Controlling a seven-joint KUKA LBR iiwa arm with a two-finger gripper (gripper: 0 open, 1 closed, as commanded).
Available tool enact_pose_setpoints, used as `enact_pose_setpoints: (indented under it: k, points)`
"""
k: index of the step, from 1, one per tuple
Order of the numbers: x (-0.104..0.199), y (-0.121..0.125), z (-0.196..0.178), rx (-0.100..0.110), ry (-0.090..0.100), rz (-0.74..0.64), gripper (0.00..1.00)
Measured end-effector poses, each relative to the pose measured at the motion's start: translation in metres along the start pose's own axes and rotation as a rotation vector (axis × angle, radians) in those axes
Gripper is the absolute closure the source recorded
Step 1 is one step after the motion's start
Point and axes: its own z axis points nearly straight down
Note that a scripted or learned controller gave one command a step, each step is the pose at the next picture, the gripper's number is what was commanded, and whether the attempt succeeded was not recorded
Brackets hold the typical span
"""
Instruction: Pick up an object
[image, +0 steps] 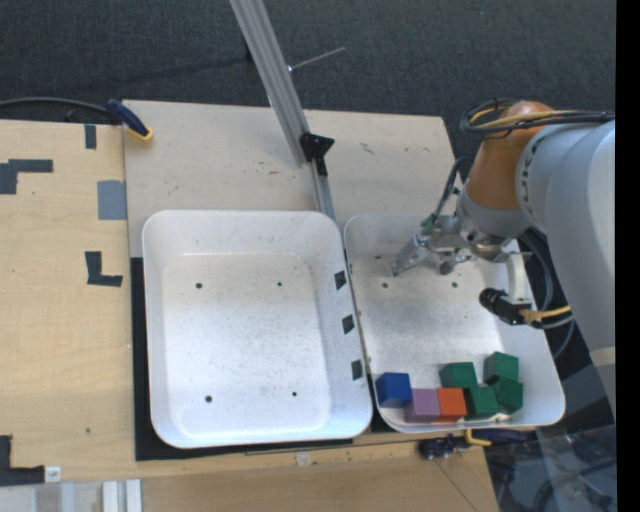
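Observation:
Several small blocks lie along the near edge of the right bin (440, 320): a blue block (393, 388), a purple block (426, 403), an orange block (452, 402), and several green blocks (459, 376) (502, 366). My gripper (422, 266) hangs over the far part of the right bin, well away from the blocks. Its fingers stand open with nothing between them. The grey arm with its orange band (500, 170) comes in from the right.
The left bin (240, 320) sits beside the right one. A slanted metal rail (285, 90) runs from the top down to the gap between the bins. A blue-and-yellow clamp (130, 118) rests on the bench at the far left.

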Motion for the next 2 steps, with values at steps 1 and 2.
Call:
enact_pose_setpoints:
  k: [1,2]
  points:
    - [0.001,0.000,-0.010,0.000,0.000,-0.001,1.00]
    - [-0.009,0.002,-0.065,-0.007,0.000,0.000,1.00]
